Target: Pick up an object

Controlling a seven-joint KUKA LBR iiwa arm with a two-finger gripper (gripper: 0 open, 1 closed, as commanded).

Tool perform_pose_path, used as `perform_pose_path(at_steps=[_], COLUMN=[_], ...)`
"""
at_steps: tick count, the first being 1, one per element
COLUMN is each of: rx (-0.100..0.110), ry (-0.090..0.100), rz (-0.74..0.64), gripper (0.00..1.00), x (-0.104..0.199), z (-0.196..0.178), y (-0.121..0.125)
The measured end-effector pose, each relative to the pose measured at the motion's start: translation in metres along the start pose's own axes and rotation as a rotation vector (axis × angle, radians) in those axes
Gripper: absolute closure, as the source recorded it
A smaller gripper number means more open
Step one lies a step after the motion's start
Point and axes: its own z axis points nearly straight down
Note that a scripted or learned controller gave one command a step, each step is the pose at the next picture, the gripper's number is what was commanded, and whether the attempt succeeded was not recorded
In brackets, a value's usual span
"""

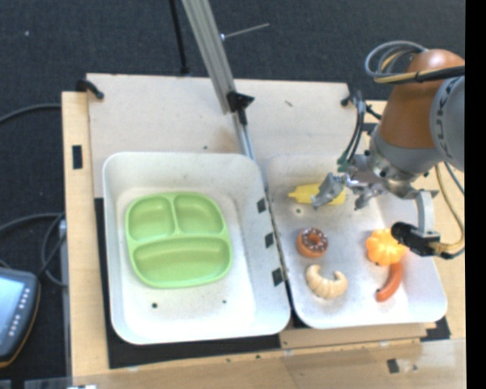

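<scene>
A croissant (pixel 327 283) lies lowest in the right bin (pixel 425 302), below a donut (pixel 313 241). At right sit an orange pepper (pixel 383 248) and red chili (pixel 390 282). The gripper (pixel 341 186), fingers spread, touches a yellow banana (pixel 306 193) at centre-right. A green tray (pixel 178 238) fills the left bin (pixel 121 314).

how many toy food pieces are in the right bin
5: yellow piece by the gripper, donut mid-bin, croissant in front, orange pepper and red chili at right. The arm may hide more.

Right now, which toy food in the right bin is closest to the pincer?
The yellow one, at the pincer tips. Donut, croissant, orange piece and red piece lie lower.
</scene>
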Motion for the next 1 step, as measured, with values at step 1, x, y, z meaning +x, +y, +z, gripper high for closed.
perform_pose_path(at_steps=[1], rx=[-0.005], ry=[0.005], rz=[-0.013], gripper=[0.0], x=[0.0756], z=[-0.0062], y=[-0.03])
